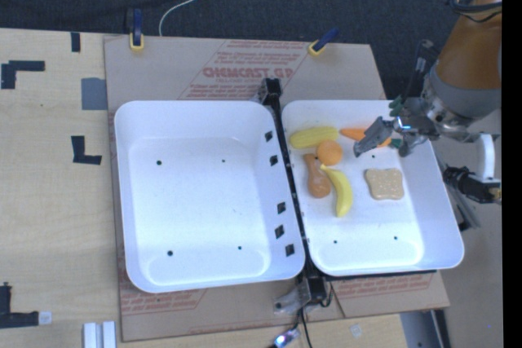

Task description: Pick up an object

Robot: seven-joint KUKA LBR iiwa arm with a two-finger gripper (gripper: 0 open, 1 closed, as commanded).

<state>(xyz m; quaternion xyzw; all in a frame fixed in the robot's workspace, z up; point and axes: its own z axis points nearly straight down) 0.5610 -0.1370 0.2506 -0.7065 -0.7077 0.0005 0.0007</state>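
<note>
Orange carrot piece [353, 132] sits in the right bin [424, 248], right by the tool [383, 136], which hovers just past it with nothing gripped; can't tell how wide it's set. Toast [384, 184] lies just below the tool, well apart from the others. I'd drop straight down on the carrot, centred, before squeezing.

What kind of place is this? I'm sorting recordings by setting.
Most likely a robotics lab bench for grasping trials: two white bins clamped onto cardboard, toy food such as a banana, and the arm's gripper above them.
</note>
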